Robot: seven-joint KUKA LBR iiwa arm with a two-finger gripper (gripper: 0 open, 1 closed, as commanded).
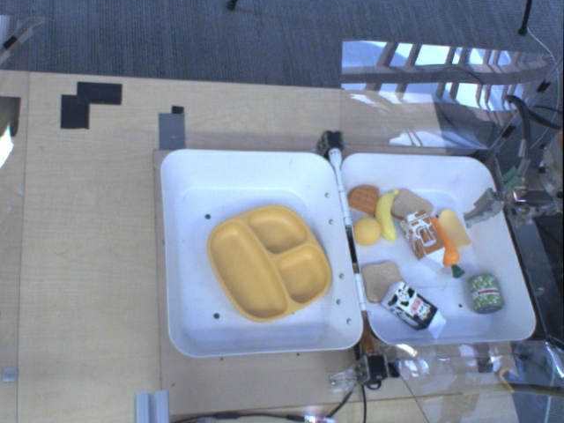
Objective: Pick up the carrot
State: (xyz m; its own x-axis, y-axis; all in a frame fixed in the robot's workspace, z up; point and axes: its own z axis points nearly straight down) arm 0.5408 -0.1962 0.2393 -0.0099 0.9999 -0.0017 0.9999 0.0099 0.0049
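Grey carpet behind; pale wooden bench (88, 263) bearing two shallow white bins.

Left bin (189, 324), far left of the gripper: holding a yellow divided plate (269, 273), smooth moulded plastic, three compartments.

Right bin (507, 320), going rightward toward the gripper: lemon (367, 231), banana (386, 213), brown bread-like piece (363, 198), tan bread slice (381, 277), black-and-white milk carton (411, 307), orange-and-white printed carton (422, 235). Carrot (448, 245) lying just right of that carton, touching it, green stub pointing toward the near wall; below-left of the gripper, near it. Green patterned can (484, 293) sitting below the gripper.

Gripper (484, 206) hovering over the bin's right wall; whether the jaws are apart or together, cannot tell.

Judgement: carrot looking like toy plastic, so light, rigid, smooth, likely slippery, tapering. Best hold across the thicker orange middle, though the carton is crowding one side.
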